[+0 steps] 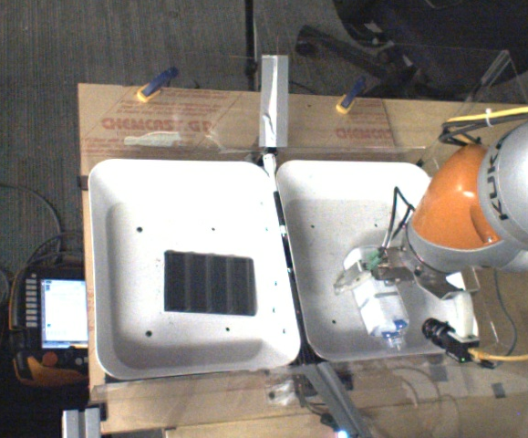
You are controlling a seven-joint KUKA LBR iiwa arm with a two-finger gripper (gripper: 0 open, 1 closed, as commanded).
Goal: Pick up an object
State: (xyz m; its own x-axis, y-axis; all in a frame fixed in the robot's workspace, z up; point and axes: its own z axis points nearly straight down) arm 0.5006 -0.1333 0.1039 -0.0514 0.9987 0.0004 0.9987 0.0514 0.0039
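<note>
We are at the reach-and-grasp step.
Our gripper (373, 276) hangs over the clear plastic bottle (382, 310) lying in the right bin (323, 245); whether it grips we cannot tell; next, a secure pinch, then lift.

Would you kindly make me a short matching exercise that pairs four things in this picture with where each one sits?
Things:
1. dark ridged tray
2. clear plastic bottle
3. orange band
4. blue-handled clamp

Places:
A. on the arm, above the right bin
B. on the bench's far edge, behind the left bin
C. flat on the floor of the left bin
D. lying in the right bin, under the wrist

Pairs: 1-C, 2-D, 3-A, 4-B
</note>
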